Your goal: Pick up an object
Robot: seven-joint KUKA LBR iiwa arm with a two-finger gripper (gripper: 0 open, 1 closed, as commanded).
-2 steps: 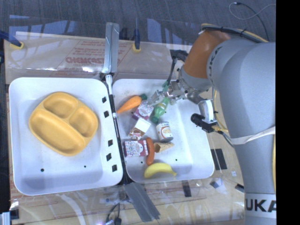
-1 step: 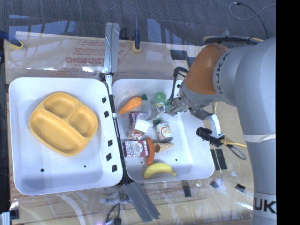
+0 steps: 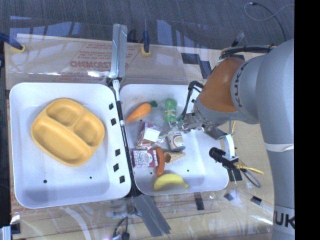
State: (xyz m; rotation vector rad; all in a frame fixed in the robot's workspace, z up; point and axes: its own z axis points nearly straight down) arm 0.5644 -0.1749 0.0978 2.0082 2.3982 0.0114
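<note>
As the grey arm reaches in from the right, you see its gripper low over the right bin, amid the clutter beside a small can and a green item. Whether it is open or closed, you can't tell (wrist blocks it). Candidates lie w/in the bin: carrot, banana, red packets. Left bin carries a yellow divided tray. Nothing looks lifted yet, so by your read the pick is approx. at the approach stage; grasp and lift remain.
</note>
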